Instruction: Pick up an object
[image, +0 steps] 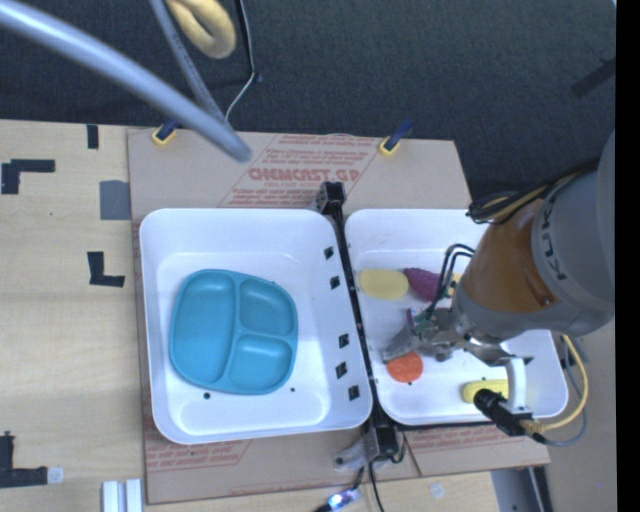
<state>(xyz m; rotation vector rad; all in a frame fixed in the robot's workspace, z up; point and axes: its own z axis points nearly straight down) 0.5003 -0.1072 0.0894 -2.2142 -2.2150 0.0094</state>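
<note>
So my claw is down in the right-hand bin, hanging low over the floor of it, and honestly I can't tell from up here whether it's spread or pinched, the wrist hardware blocks too much of it. Nothing visibly sits in it, so I'm not calling anything grabbed.

Closest thing to me is the orange-red piece, just beside the tip on the near side, maybe touching, hard to say. That looks like my best bet for the pick. If I go for it I'd want to centre over it rather than come in off its edge, drop straight down, and only close once it's properly between the tips, since a small round thing like that will probably squirt sideways if I clip one side.

A bit further out on the far side is the purple piece, and just past it the pale yellow one, the two touching or nearly so. Those being bunched up makes them the worse option, I reckon.

Off behind my wrist there's a yellow bit near the bin's front wall, no idea what it is.

Well away across the divider, the left bin holds a blue sectioned plate, not my problem right now
</note>
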